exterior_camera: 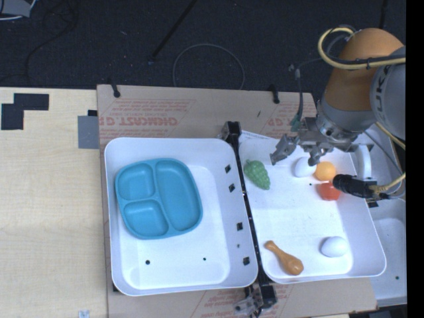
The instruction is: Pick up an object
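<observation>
White plastic makes up both shallow bins, which sit side by side on a brown cardboard sheet (pixel 165 114) laid over the pale wooden desk (pixel 46 211). In the left bin (pixel 199 264) we see a blue divided plate (pixel 158 197) with three compartments, lying flat towards the bin's left half.

The right bin (pixel 291 211) holds the loose things we could pick from. A green bumpy piece (pixel 257 175) lies near the divider at the bin's upper left. A small white piece (pixel 303 167) sits by the far wall, and just beside it on the right is an orange ball (pixel 324 171). A red piece (pixel 328 191) lies just below the ball; we cannot tell whether the two touch. Along the near side lie a tan drumstick-shaped thing (pixel 285 258), angled with its thick end towards the right, and a white egg (pixel 334 246), well apart from the group by the far wall.

The grey arm with its orange band reaches in from the right, and the tool (pixel 298 153) hangs over the far edge of the right bin. Its two fingers are spread, one pointing down-left towards the green bumpy piece, the other above the orange ball. The small white piece lies below the gap between them, and we see nothing gripped between the fingers.
</observation>
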You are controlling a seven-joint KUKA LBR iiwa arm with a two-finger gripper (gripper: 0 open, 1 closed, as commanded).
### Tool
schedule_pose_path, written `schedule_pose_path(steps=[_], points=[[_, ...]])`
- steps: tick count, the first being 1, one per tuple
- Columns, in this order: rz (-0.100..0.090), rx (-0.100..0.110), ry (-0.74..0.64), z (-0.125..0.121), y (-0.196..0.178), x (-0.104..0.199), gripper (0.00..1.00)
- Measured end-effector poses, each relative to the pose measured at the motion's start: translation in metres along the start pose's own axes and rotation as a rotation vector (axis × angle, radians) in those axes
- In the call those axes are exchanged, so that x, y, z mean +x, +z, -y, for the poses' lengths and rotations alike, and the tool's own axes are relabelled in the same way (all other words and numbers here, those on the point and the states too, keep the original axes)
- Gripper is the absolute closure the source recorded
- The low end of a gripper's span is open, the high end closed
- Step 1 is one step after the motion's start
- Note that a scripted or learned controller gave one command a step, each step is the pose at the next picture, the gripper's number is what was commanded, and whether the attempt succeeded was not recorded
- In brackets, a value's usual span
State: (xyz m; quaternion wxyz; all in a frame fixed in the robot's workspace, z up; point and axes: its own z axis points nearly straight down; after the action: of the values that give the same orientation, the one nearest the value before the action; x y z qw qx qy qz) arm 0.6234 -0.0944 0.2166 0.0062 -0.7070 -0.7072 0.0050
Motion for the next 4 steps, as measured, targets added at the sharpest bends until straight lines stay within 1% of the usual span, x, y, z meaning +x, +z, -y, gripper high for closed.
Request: schedule_pose_path(steps=[1, 2, 4], points=[[0.001, -0.012, -0.001, -0.002, -0.008, 0.0, 0.0], [0.001, -0.008, 0.0, 0.004, 0.037, 0.0, 0.0], [0.0, -0.009, 0.001, 0.003, 0.132, 0.007, 0.0]])
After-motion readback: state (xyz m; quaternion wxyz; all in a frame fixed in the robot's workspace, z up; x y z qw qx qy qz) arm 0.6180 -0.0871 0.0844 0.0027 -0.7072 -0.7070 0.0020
